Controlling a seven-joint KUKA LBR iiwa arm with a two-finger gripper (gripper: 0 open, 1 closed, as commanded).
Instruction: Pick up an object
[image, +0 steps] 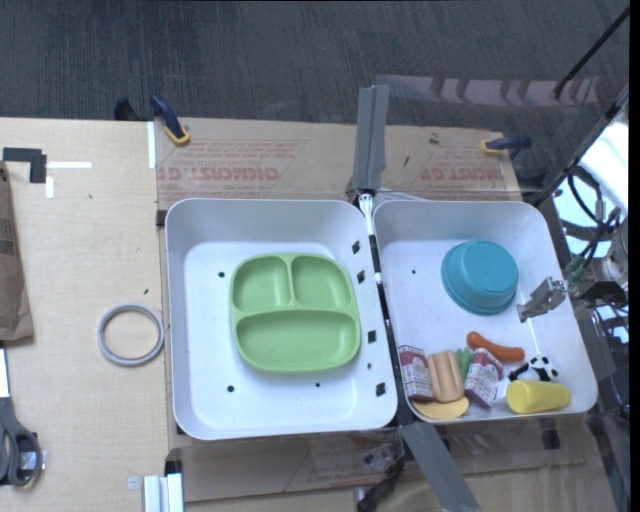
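Gripper (543, 297) hovering at right bin (400, 225) edge, grip state unclear; blue bowl (481, 274) lying left; green plate (295, 312) occupying left bin (190, 300).

The left bin (190, 330) sits on cardboard (250, 165). Well to its left lies a tape ring (130, 333), with a brown bag (12, 270) further left at the frame's edge. Above its top-left corner a blue-and-yellow clamp (170, 120) grips the cardboard.

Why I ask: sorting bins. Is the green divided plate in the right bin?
No, the green divided plate lies in the left bin.
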